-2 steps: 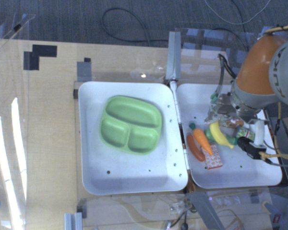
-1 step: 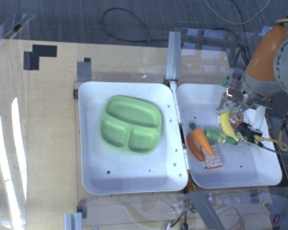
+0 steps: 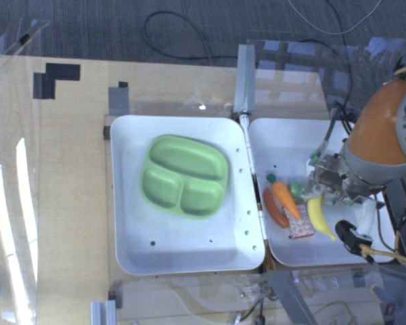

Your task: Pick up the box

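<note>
One small flat printed box (image 3: pixel 300 229) beside smooth banana (image 3: pixel 319 217)

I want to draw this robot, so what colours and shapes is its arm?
The arm is a fat, rounded orange band with grey parts beside and below it. The gripper end is a small cluster of metal bits, with thin cables around it.

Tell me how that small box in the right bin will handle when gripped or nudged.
The box lies flat, so it probably won't roll or tip. It looks small and thin, likely light cardboard that may crush. The carrot overlaps one edge and the banana lies alongside, so nudging would likely shift both.
</note>
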`<state>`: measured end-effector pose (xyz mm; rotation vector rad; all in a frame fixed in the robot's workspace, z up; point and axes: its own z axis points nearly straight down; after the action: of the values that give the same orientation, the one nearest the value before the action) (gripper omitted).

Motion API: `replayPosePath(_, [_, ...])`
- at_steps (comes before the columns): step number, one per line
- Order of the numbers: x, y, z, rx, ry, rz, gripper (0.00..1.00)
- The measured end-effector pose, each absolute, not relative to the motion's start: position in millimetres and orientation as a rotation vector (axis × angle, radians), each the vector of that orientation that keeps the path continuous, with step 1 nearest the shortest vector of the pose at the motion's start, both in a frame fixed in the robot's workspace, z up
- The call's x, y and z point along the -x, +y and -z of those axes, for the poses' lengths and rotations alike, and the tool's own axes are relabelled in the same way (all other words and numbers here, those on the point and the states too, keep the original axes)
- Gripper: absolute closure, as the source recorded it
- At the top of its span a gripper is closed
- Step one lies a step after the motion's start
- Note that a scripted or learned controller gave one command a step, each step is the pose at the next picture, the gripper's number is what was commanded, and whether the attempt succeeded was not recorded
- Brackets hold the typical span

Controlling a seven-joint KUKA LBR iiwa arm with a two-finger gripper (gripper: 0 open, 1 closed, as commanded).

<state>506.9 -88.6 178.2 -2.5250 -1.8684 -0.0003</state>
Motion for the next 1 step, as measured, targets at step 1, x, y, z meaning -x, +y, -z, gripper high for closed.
replayPosePath(1, [-500.1, -98.4, -176.2, 2.608, -1.752, 0.003, 1.0])
